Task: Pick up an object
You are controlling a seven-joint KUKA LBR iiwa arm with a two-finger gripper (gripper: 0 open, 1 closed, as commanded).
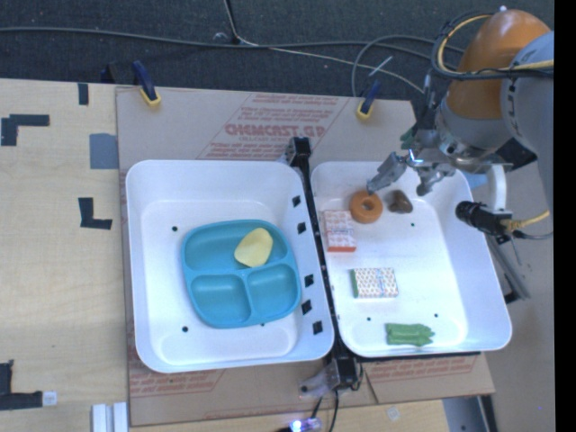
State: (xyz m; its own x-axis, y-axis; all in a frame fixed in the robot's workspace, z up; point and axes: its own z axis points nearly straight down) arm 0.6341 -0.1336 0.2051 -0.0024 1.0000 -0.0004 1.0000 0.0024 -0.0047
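Grey metal end effector [402, 176] is hanging over the rear part of the right bin [468, 286], its fingers spreading apart with nothing between them. One finger [385, 175] is pointing down toward the orange doughnut-shaped object [365, 207], the other [425, 181] is sitting just above a small brown object [400, 203]; whether either finger is touching is not clear. The doughnut and brown object are lying just beside each other. Nearer the divider, a red-and-white packet [339, 230] is lying just in front of the doughnut. A patterned small box [374, 283] is resting mid-bin, and a green object [409, 334] is lying near the front wall. The left bin [148, 241] is holding a blue sectioned plate [225, 291] with a yellow item [254, 247] in its rear compartment. Both bins are sitting on cardboard [261, 129] on the wooden tabletop [54, 268].
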